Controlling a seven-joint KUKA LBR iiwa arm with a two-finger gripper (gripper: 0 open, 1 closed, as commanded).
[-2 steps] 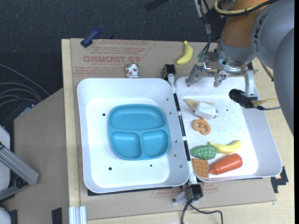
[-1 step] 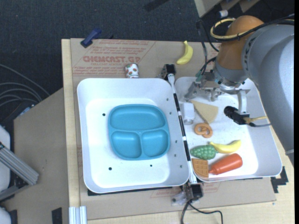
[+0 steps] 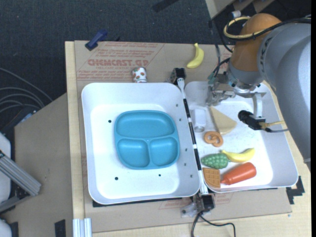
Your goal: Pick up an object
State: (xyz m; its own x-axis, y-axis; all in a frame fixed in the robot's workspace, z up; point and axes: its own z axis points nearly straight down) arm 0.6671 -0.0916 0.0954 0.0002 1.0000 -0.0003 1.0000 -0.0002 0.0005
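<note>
My fingers (image 3: 216,94) hover at the far edge of the right bin (image 3: 281,168), holding nothing I can see, their state unclear, nothing picked yet.

In the left half of the frame, the left white bin (image 3: 94,132) holds a blue divided plate (image 3: 146,138), while the right white bin (image 3: 284,164) holds a pale cheese wedge (image 3: 223,122), a pretzel (image 3: 214,138), a green bumpy vegetable (image 3: 215,160), a yellow banana (image 3: 240,155), an orange carrot (image 3: 239,174) and a waffle (image 3: 211,177). The grey arm (image 3: 289,78) reaches in from the upper right, its tool (image 3: 217,94) low over the upper end of the right bin, just above the cheese wedge. On the table (image 3: 118,60) beyond the bins lie a second banana (image 3: 196,57) and a small spotted toy (image 3: 139,74).
</note>
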